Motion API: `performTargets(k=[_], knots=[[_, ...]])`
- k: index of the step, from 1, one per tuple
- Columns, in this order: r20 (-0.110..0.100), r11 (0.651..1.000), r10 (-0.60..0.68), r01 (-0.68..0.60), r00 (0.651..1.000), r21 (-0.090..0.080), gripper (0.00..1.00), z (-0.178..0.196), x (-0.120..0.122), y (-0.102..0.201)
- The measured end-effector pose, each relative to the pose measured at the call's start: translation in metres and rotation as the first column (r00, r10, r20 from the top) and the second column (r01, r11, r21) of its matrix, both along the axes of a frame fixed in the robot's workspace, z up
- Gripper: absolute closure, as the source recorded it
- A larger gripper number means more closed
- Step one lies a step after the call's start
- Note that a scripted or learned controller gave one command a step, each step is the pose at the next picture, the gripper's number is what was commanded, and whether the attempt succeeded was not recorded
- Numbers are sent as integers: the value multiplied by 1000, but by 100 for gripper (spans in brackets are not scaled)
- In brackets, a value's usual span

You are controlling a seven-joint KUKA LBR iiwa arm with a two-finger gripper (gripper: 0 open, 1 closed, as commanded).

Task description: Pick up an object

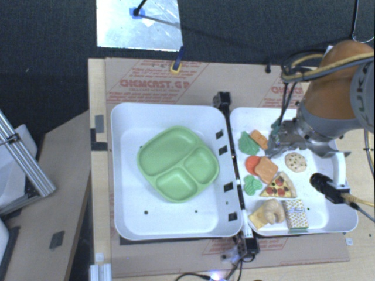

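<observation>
The metal two-finger gripper (280, 140) is seen low in the right white bin (337, 215), beside the round speckled cookie (295, 161) and orange toy block (266, 170); its grip cannot be told.

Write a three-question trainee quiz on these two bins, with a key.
1. True or false: the green divided plate lies in the left bin.
2. Which toy food lies nearest the front edge of the right bin: A) cookie B) pizza slice C) patterned packet?
3. Fill in: the hand hovers over the ____ bin.

Key: 1 true; 2 C; 3 right.
</observation>
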State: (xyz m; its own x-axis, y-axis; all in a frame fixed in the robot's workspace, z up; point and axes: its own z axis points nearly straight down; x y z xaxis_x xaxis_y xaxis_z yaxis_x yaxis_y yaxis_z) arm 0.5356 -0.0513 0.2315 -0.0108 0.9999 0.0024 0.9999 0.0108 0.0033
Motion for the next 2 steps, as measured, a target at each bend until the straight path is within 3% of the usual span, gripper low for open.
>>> performTargets(k=[2], knots=[[-1, 1000, -1, 1, 1000, -1, 100, -16, 23, 94]])
